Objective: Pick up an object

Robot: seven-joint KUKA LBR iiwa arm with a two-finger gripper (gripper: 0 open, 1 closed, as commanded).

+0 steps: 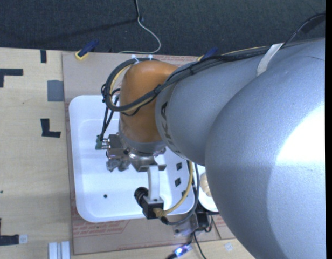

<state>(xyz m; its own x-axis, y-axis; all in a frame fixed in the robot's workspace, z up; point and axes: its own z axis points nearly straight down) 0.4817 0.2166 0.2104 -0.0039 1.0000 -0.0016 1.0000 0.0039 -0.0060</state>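
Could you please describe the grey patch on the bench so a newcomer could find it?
Start at the left white bin, then look beyond its upper left corner on the pale bench. The grey patch is a plain rectangle; nearby marks are black.

Arm (252,144) low over a white bin (84,144)

The grey arm, with an orange band (144,99) above its wrist, covers the table's (26,161) right side. Its pincer (118,163) hangs over the bin's middle, and a small dark speck (105,196) lies on the bin floor nearer the table's near edge.

Dark fabric (63,9) borders the pale wooden bench (20,161).
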